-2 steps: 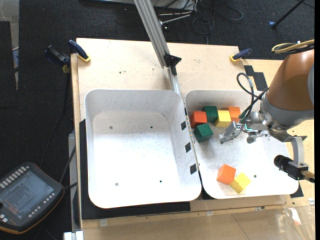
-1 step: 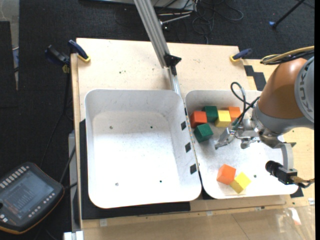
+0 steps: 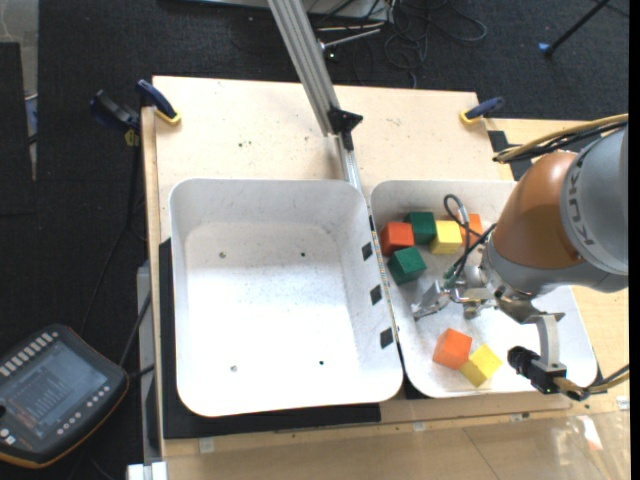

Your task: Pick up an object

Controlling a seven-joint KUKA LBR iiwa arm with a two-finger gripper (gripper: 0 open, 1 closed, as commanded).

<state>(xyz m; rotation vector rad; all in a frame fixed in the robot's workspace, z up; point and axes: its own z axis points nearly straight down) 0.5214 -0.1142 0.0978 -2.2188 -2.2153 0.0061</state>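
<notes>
Several coloured blocks lie in the right bin point(image 3: 520, 190). At its back sit an orange block point(image 3: 399, 235), a green block point(image 3: 421, 226) and a yellow block point(image 3: 447, 235), with another green block point(image 3: 407, 263) just in front of them. An orange block point(image 3: 452, 348) and a yellow block point(image 3: 481, 365) rest near the bin's front. My gripper point(image 3: 440, 303) hangs low over the middle of this bin, between the two groups, a little right of the nearer green block. I see no block in it. The wrist hides part of the bin floor.
The left bin point(image 3: 265, 298) sits beside the right one, across a shared dividing wall. A slanted metal pole point(image 3: 305, 53) rises from behind the bins. Clamps point(image 3: 160, 103) hold the bench's back corners. A pendant point(image 3: 50, 393) lies at the lower left.
</notes>
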